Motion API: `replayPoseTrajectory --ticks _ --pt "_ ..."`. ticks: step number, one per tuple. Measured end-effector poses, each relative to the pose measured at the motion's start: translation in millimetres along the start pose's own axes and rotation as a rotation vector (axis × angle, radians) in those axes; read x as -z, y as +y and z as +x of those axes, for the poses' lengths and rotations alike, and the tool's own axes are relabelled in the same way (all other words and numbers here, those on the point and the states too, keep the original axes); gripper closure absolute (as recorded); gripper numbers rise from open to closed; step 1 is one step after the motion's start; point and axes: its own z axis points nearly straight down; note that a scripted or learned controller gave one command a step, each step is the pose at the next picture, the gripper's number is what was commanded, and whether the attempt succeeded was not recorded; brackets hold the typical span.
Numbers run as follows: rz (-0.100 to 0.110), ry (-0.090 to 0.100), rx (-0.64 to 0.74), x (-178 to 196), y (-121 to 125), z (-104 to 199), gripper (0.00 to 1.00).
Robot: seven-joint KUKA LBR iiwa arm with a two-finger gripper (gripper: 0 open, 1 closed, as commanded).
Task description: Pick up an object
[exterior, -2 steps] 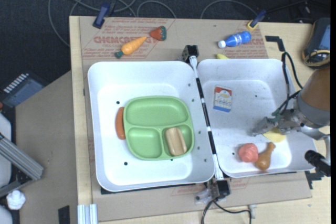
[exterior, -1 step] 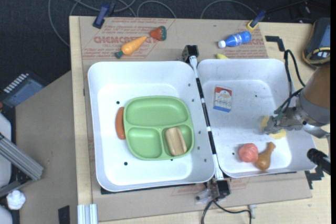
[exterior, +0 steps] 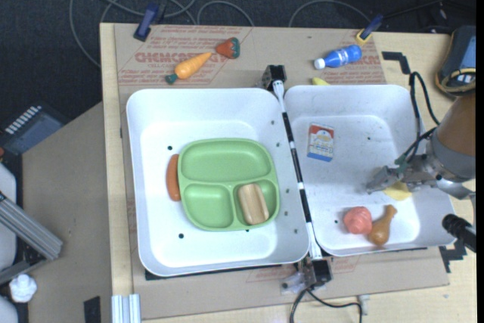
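Nearest, a pink ball (exterior: pixel 358 219) and drumstick toy (exterior: pixel 382 225) lie at five o'clock in the right bin (exterior: pixel 355 98). Claw (exterior: pixel 389 179) hovers above; grip unclear. Descend squarely over one target.

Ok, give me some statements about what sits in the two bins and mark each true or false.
1. The green tray lies in the left bin. True.
2. A bread roll sits in one tray compartment. True.
3. The carrot lies in the right bin. False: it lies on the cardboard behind the bins.
4. The pink ball is in the left bin. False: it is in the right bin, beside the drumstick.
5. The gripper is over the right bin. True.
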Motion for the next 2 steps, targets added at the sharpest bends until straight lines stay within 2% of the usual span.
replayPoseTrajectory --ticks 1,2 --pt "-0.002 -0.002 -0.001 10.0 0.3 -0.3 1.00" --pt "-0.002 -0.001 0.000 9.8 0.3 -0.1 0.00"
